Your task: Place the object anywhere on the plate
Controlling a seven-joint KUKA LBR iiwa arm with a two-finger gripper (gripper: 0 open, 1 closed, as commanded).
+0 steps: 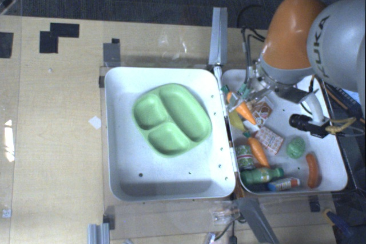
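Note:
A green three-compartment plate (pixel 171 118) lies in the left white bin (pixel 123 174). My gripper (pixel 253 90) hangs low over the upper left corner of the right bin (pixel 331 171), under the arm's orange band. Just below it lies an orange carrot (pixel 245 112), beside a yellow item (pixel 235 120) at the bin's left wall. Whether the gripper touches the carrot cannot be made out.
The right bin also holds a second carrot (pixel 258 151), a printed packet (pixel 269 139), a green bottle (pixel 262 174), a green can (pixel 245 157), a green round piece (pixel 295 148) and a red sausage (pixel 312 170). A metal divider post (pixel 217 37) stands between the bins.

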